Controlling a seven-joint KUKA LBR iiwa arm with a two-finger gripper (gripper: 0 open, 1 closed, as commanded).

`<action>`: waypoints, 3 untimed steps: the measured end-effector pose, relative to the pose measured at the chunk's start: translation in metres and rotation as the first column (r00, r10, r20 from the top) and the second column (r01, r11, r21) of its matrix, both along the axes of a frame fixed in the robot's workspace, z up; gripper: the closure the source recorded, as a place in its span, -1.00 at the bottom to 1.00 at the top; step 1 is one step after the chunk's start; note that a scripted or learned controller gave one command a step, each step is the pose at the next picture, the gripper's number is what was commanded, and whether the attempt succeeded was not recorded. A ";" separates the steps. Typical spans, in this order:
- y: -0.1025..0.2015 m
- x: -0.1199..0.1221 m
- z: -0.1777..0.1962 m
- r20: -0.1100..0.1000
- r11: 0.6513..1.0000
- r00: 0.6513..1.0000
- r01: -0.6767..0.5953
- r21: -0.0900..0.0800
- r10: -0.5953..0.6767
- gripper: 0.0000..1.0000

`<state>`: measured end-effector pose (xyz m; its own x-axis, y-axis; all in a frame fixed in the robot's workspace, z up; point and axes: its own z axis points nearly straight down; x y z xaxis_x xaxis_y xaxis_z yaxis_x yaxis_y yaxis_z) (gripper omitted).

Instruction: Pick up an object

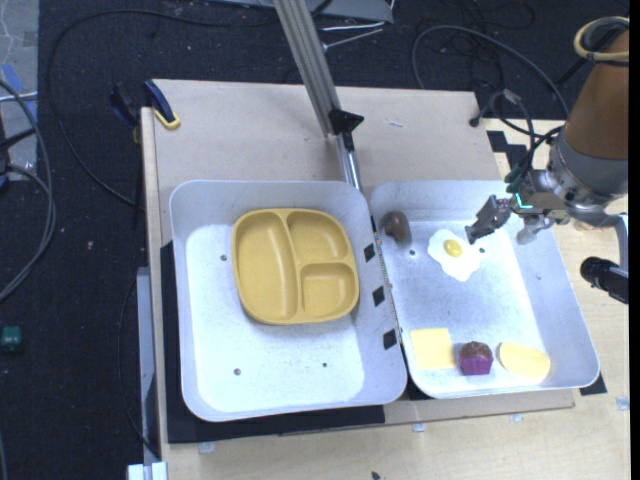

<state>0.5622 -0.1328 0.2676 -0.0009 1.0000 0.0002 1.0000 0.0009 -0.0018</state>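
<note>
The right bin [560, 303] holds a toy fried egg [453, 254], a brown rounded piece [397, 227] near its back left corner, and along its front a yellow square slice [432, 348], a purple piece [475, 358] and a pale yellow oval [524, 361]. My gripper [493, 219] hangs over the bin's back part, just right of and slightly above the fried egg, its dark fingers pointing left toward the egg. I see nothing between the fingers.
The left bin [200, 368] carries a yellow divided plate [296, 265]. A slanted metal pole [318, 68] rises behind the two bins. Cables lie on the dark floor around the bench. The arm's body occupies the right edge.
</note>
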 end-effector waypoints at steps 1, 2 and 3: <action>0.000 0.000 0.001 0.001 1.000 1.000 0.000 0.000 0.000 -1.00; 0.004 -0.002 -0.043 -0.003 1.000 1.000 0.001 0.000 -0.001 -1.00; 0.000 -0.008 -0.105 -0.005 1.000 1.000 0.002 0.001 -0.002 -1.00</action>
